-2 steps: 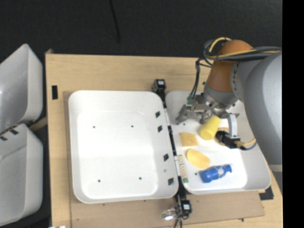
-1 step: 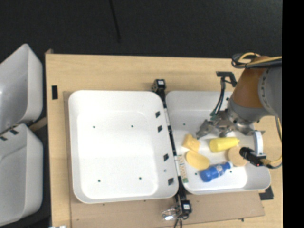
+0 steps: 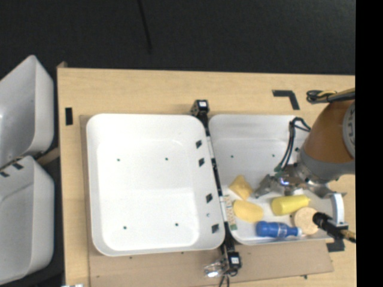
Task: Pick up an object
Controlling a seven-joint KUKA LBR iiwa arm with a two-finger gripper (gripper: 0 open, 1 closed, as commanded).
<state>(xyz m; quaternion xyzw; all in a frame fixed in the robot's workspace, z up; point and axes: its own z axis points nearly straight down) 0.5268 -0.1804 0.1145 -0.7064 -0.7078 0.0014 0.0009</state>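
The arm is reaching in from the right over the right bin, and the gripper is hanging low among the objects heaped in that bin's near half. Nearest to it is the yellow cylinder, which is lying just below and slightly right of the gripper, its long axis running roughly left to right with a slight tilt. To the gripper's left a yellow wedge is sitting near the bin's left wall, and below that a yellow lump is resting just beside the wedge. Along the near wall a blue bottle is lying on its side, also running left to right, and a tan disc is sitting between the bottle's right end and the cylinder, close to both. Whether the gripper is open or closed cannot be told here: the metal at its tip is blurring into the objects, and nothing is visibly sitting inside it. The left bin is playing no part. Judging from this, the cylinder looks the likeliest target, and a grasp would want to close across its short width, not along its length.
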